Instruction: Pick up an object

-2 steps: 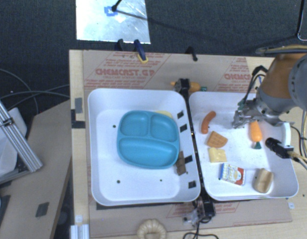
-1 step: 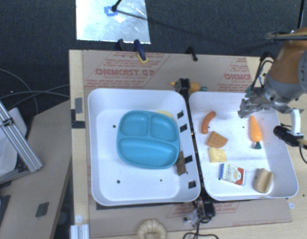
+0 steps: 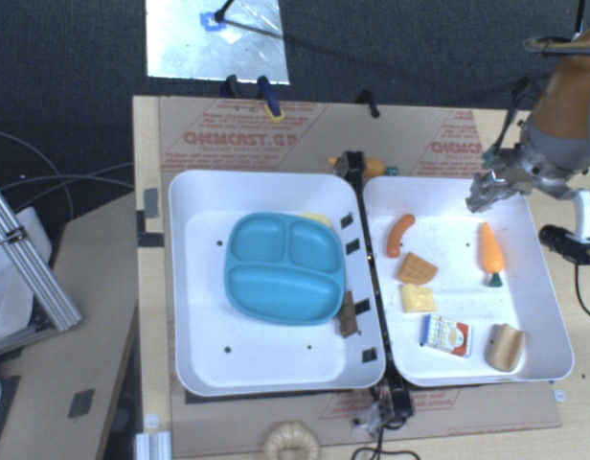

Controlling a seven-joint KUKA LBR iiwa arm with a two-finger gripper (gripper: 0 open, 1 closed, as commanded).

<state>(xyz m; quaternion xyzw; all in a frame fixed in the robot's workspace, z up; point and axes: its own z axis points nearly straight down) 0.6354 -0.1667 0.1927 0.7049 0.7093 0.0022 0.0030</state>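
Note:
The right bin (image 3: 539, 286) holds an orange sausage (image 3: 399, 234), a waffle-like cracker (image 3: 418, 269), a pale yellow cheese piece (image 3: 419, 299), a small printed box (image 3: 445, 334), a tan bread piece (image 3: 506, 347) and an orange carrot (image 3: 491, 250). My gripper (image 3: 487, 193) hangs over the bin's far right part, just above and behind the carrot's upper end. Nothing shows between its fingers.
The left bin (image 3: 199, 286) carries a blue divided plate (image 3: 283, 267), with a yellow piece (image 3: 317, 219) peeking behind it and a small brown object (image 3: 348, 317) at its right. A pretzel-like ring (image 3: 293, 442) lies at the front of the bench.

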